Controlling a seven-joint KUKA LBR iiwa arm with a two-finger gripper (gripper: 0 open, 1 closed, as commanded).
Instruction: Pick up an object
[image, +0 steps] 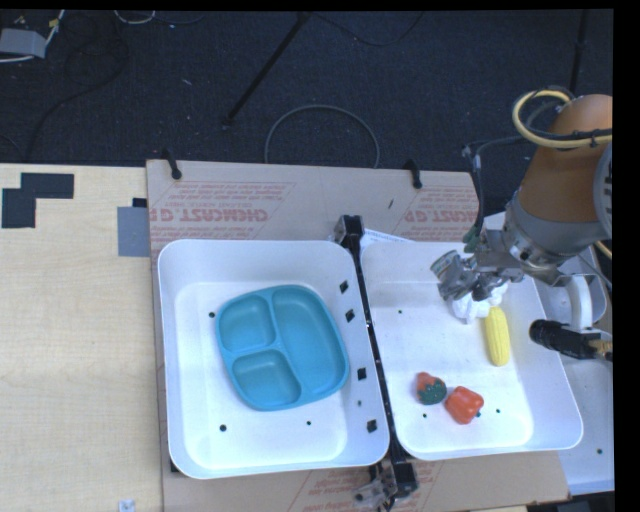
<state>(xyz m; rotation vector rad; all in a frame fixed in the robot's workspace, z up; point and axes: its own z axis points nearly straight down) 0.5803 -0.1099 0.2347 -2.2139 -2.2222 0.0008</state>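
Desk (70, 350), pale wood, w/ cardboard sheet (250, 205) under two white bins side by side.

Near edge, right bin (555, 425): orange-red pepper toy (464, 404), touching a smaller red/green toy (431, 389) on its left. Both lie loose on bin floor, apart from hand.

Mid, right bin: yellow corn cob (497, 336), lying lengthwise, just below hand, not gripped.

Mid, left bin (190, 420): blue 3-compartment tray (282, 346), flat, roughly centred.

Farther, right bin: hand (468, 285) low over bin's upper part, grey, on arm (560, 190) w/ orange band, entering from right. Small white item just beside fingertips; can't tell if spread or pressed together, nor whether anything is pinched.

Far: dark floor, cables.
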